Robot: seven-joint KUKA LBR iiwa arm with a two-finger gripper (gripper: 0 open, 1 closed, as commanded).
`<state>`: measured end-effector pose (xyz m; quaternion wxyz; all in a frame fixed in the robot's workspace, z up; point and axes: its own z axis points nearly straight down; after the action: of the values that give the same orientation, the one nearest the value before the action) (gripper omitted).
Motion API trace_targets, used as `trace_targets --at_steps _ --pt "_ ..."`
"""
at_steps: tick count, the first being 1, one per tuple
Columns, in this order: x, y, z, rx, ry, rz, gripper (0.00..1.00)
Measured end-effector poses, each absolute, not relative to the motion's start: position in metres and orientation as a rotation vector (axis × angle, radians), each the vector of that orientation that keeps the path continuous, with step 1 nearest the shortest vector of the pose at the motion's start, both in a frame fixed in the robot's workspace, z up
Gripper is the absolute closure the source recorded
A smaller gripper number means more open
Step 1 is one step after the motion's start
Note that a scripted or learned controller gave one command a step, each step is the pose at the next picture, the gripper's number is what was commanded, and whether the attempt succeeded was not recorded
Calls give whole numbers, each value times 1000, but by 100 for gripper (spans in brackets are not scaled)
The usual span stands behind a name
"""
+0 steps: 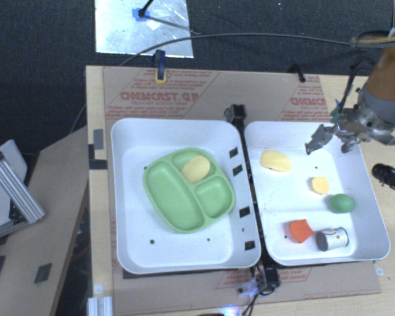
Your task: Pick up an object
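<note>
The right white bin (375, 196) holds a pale yellow lump (275, 160), a small yellow piece (320, 185), a green ball (342, 203), an orange block (300, 230) and a silver can (334, 238) lying on its side. My gripper (330, 143) hangs over that bin's far right part, above and to the right of the pale yellow lump. Its fingers are spread open with nothing between them. It touches none of the objects.
The left white bin (128, 176) holds a green divided plate (174, 203) with a yellow object (196, 168) in its upper compartment. A black divider with clips (243, 176) runs between the bins. Cardboard lies under both.
</note>
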<state>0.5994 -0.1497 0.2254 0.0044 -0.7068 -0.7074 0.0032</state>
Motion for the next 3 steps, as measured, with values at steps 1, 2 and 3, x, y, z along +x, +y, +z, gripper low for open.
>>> trace_targets --at_steps 1,2,3 --pt "602 -149 232 -2219 -2226 -1 0" --pt "602 -140 187 -2215 -2227 1 0" --pt "604 -133 142 -2214 -2227 1 0"
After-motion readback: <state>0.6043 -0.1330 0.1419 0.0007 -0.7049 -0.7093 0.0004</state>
